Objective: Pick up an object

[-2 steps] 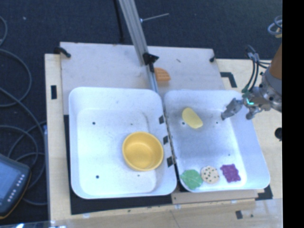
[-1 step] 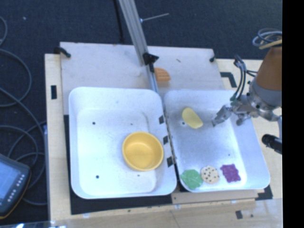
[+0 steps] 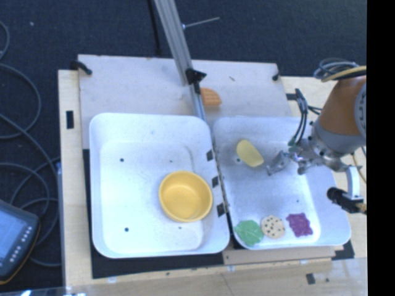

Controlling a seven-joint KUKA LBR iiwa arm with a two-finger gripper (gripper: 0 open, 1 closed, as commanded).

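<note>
Over the right bin (image 3: pixel 321 227), pincer (image 3: pixel 276 163) near a yellow piece (image 3: pixel 249 153); its state: cannot tell. Piece looks light, smooth. Grip across its narrow sides.

Two white bins side by side at frame centre. In the left bin (image 3: pixel 111 184), a yellow bowl (image 3: pixel 185 195) toward its lower right. In the right bin (image 3: pixel 321 224), a pale yellow piece (image 3: pixel 250 153) upper left; green (image 3: pixel 249 232), cookie-like (image 3: pixel 272 226) and purple (image 3: pixel 299 224) items along the lower edge. Gripper (image 3: pixel 278 163) low beside the yellow piece, possibly apart from it.
</note>
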